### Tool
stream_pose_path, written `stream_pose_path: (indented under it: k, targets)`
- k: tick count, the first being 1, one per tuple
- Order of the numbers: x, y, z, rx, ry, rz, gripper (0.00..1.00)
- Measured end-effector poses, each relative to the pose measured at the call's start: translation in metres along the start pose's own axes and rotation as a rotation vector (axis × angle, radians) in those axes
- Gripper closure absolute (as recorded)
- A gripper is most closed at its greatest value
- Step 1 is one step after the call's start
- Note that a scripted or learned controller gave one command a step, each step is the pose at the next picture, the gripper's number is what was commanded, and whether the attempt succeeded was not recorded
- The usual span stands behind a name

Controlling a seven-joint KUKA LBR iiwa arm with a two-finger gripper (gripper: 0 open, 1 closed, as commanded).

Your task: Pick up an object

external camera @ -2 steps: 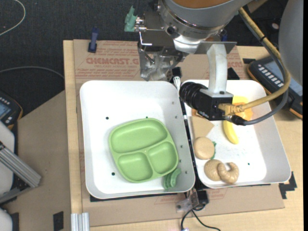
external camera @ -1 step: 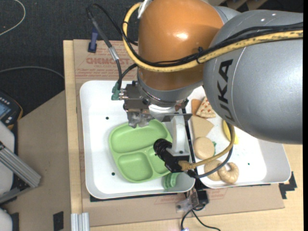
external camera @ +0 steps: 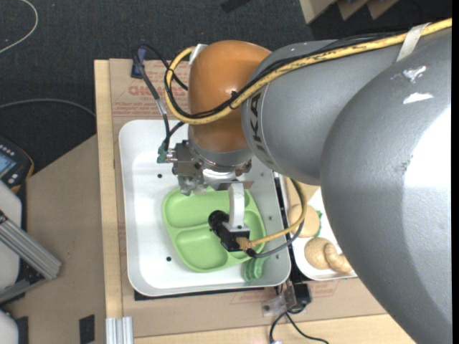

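A light green divided plate [external camera: 192, 235] lies in the left bin [external camera: 140, 192], toward its front right. My gripper [external camera: 195, 186] hangs over the plate's back edge, under the orange wrist band. The wrist and arm cover its tips, so what sits between them is hidden. A darker green piece [external camera: 254, 267] pokes out at the plate's front right corner.
The right bin [external camera: 308, 267] is mostly covered by the arm; tan, rounded objects [external camera: 324, 253] show along its left side. A brown bench border [external camera: 107, 120] surrounds the bins. Cables run at the front edge near a small black connector [external camera: 297, 294].
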State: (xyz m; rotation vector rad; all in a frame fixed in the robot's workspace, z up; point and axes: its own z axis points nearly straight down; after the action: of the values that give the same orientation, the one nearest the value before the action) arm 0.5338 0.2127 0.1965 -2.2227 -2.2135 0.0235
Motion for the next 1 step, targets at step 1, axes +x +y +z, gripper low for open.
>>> stream_pose_path:
  k: [1]
  targets:
    - [-0.0736, 0.0137, -0.0558, -0.019, 0.007, 0.003, 1.0]
